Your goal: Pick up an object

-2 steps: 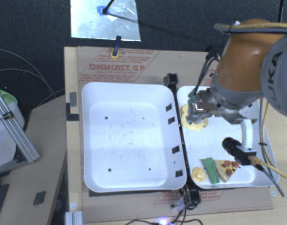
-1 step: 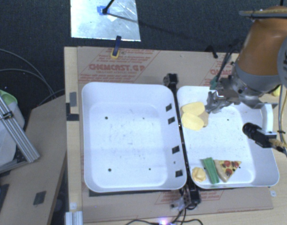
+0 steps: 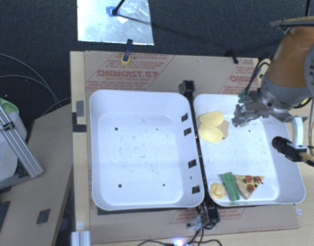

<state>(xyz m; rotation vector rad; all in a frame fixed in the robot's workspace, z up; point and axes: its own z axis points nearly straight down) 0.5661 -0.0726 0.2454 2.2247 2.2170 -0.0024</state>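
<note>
Item 1. Arm: grey, with an orange band above the wrist, entering from the right side of the camera view and reaching over the upper part of the right bin (image 3: 280, 152).

Item 2. Tool (image 3: 239, 118): dark metal, hanging over the upper middle of the right bin, tips pointing down and leftward. Whether it stands wide or narrow cannot be told from this angle. Nothing is seen between its tips.

Item 3. Yellow rounded object (image 3: 211, 126): two pale yellow lobes stacked one above the other, with a small tan piece at their right edge. Lies in the upper left of the right bin, close to the divider. It sits just beside the tool, to the tool's left and slightly lower in the view; a narrow strip of white bin floor shows between them, so they appear apart.

Item 4. Pizza slice toy (image 3: 249, 184): triangular, with red spots, at the lower edge of the right bin, well apart from the tool.

Item 5. Green strip (image 3: 230, 185): flat, tilted, touching the pizza slice on its left.

Item 6. Small yellow piece (image 3: 217, 190): rounded, just left of the green strip, near the bin's lower left corner.

Item 7. Left bin (image 3: 141, 150): white, shallow, floor lightly speckled.

Item 8. Surface (image 3: 162, 70): covered with printed cardboard beneath both bins.
</note>
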